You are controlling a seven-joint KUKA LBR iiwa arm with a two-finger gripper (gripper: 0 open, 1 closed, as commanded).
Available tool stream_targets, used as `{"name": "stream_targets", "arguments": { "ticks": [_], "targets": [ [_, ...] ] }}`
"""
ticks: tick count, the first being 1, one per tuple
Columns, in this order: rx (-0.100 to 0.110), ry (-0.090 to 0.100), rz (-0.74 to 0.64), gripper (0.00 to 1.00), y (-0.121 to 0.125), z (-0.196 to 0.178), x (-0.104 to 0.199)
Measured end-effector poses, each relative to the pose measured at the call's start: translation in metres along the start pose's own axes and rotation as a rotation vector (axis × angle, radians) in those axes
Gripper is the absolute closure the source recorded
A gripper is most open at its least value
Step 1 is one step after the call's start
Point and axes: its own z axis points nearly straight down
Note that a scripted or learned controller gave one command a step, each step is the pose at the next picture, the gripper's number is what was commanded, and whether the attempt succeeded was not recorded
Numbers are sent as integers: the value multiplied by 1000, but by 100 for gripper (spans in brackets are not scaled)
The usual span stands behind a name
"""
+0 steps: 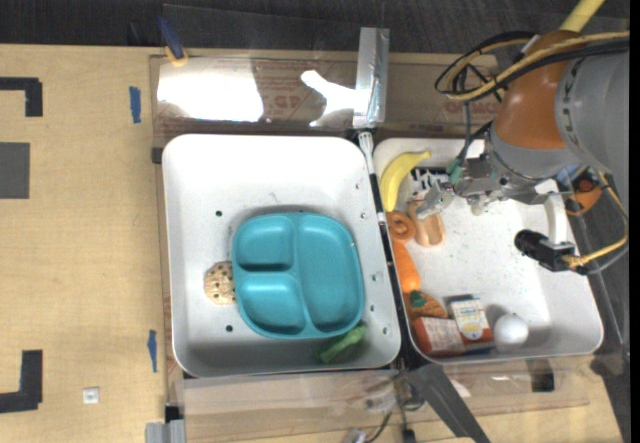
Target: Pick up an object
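Note:
My gripper [430, 203] hangs low over the upper left of the right bin [500, 256], reaching in from the right. Just under its tip is a small tan cylinder [430, 230], touching or nearly touching it. Left of the gripper a yellow banana [395, 176] lies along the bin wall, and an orange ring-shaped piece [401, 225] sits just below the banana. A carrot [407, 269] runs down the bin's left side. Along the front edge are a small box [466, 315], a red packet [437, 335] and a white ball [511, 329].
The left bin [200, 181] holds a teal divided plate [297, 271], a cookie [219, 281] at the plate's left and a green item [344, 343] at its front right corner. A black cable end [545, 249] hangs over the right bin's right side.

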Motion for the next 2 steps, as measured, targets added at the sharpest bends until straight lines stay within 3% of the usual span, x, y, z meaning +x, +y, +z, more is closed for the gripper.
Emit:
{"name": "stream_targets", "arguments": {
  "ticks": [1, 2],
  "targets": [
    [-7, -3, -203, 0, 23, 33, -14],
    [-11, -6, -201, 100, 24, 24, -14]
  ]
}}
